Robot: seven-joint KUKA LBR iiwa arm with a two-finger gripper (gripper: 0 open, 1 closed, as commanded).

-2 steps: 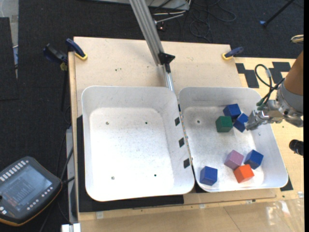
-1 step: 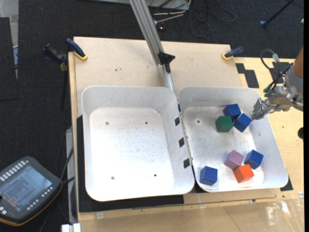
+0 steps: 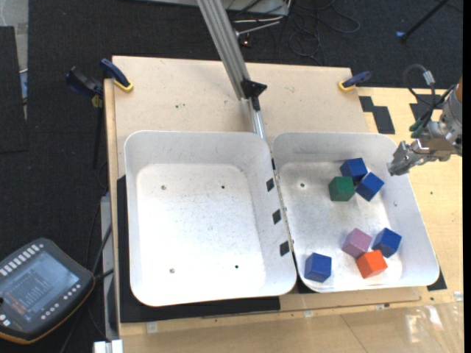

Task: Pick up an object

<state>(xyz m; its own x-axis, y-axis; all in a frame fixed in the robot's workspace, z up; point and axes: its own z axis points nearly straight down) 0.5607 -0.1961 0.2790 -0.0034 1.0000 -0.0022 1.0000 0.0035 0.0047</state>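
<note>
The right bin (image 3: 412, 204) holds several small cubes. Two blue cubes (image 3: 354, 168) (image 3: 369, 186) and a green cube (image 3: 341, 189) cluster near its far side. Toward the front lie a pink cube (image 3: 357, 241), a blue cube (image 3: 388, 240), an orange cube (image 3: 372, 262) and another blue cube (image 3: 318, 266). My gripper (image 3: 403, 162) hangs at the right bin's far right rim, to the right of the blue and green cluster, with nothing seen between its fingers.
The left bin (image 3: 140, 197) sits beside the right one on the wooden bench. A metal pole (image 3: 224, 39) slants across the back. Clamps (image 3: 118, 76) (image 3: 355, 81) grip the bench's far corners. A teach pendant (image 3: 37, 289) lies at the lower left.
</note>
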